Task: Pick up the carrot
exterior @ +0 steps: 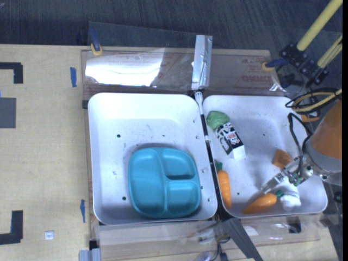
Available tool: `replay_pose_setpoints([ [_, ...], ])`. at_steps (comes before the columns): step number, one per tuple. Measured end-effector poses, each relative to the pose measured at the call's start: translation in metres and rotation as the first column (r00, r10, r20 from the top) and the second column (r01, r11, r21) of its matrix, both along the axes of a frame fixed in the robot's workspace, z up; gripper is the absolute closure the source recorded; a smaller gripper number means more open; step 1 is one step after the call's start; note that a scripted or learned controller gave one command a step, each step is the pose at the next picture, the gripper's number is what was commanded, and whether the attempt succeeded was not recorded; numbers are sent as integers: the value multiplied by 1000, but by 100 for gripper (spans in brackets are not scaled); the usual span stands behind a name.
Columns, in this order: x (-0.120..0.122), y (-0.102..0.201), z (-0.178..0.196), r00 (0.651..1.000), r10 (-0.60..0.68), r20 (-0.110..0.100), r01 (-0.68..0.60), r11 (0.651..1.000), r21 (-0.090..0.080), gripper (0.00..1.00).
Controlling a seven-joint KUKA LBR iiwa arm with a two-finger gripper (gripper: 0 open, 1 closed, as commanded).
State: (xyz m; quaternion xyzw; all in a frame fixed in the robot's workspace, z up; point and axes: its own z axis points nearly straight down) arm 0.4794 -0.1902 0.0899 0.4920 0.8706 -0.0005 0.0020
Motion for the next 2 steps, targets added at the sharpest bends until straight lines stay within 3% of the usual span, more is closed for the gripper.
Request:
replay_pose_setpoints([
  [1, 2, 2, 10, 1000, 1, 5, -1, 1000, 0, 100],
  [2, 1, 10, -2, 794, -608, 1, 608, 794, 5, 100],
])
